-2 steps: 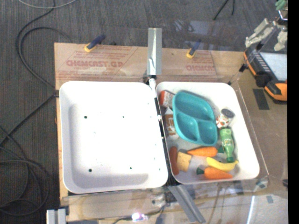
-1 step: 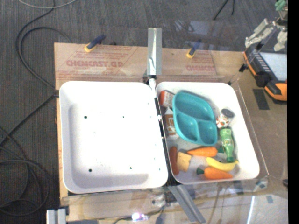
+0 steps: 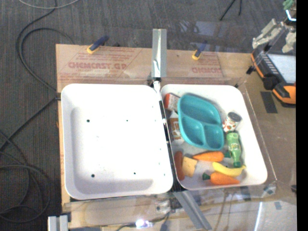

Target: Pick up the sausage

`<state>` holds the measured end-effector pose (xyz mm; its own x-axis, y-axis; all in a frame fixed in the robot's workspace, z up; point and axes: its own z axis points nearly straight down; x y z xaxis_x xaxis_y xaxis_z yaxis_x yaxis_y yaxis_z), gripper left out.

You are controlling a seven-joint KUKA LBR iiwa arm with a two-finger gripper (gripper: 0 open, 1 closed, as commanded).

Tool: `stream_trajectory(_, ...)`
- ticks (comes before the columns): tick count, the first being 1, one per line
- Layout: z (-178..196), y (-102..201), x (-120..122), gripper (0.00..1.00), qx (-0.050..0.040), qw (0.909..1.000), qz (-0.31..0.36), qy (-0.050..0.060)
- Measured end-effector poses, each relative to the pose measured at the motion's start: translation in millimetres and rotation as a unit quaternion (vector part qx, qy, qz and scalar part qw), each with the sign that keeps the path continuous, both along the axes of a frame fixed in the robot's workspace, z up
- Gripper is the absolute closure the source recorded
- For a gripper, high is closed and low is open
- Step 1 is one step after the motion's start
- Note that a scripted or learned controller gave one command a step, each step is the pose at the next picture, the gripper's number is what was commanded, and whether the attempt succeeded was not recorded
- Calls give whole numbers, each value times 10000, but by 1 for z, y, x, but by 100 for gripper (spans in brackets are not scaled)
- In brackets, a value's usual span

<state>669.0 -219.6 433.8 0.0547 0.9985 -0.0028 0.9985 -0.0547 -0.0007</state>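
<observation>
Where cardboard (image 3: 144, 66) reads CHEMCAST GP, sausage (image 3: 179, 164) in right bin (image 3: 250, 129)

- The left bin (image 3: 115, 138) is plain white, marked with a few small dark dots.
- The right bin (image 3: 250, 129) is white too.
- The divided tray (image 3: 199, 119) is teal.
- The sausage (image 3: 179, 165) is reddish brown.
- Two carrots (image 3: 209, 156) (image 3: 222, 178) are orange, the lower one with a green tip.
- The banana (image 3: 226, 169) is yellow.
- The bottle (image 3: 233, 146) is translucent green.
- The desk (image 3: 120, 66) is tan cardboard with faded red lettering.
- The floor (image 3: 96, 8) is dark grey carpet, crossed by black cables.
</observation>
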Motion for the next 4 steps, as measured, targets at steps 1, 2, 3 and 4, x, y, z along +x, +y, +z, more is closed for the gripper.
stream_trajectory(1,0,26,-43,0,8,9955,947,-1)
stream_trajectory(2,9,26,-42,100,14,9954,957,-4)
stream_trajectory(3,19,27,-41,100,15,9954,960,-6)
stream_trajectory(4,-218,38,-78,100,22,9710,2390,1)
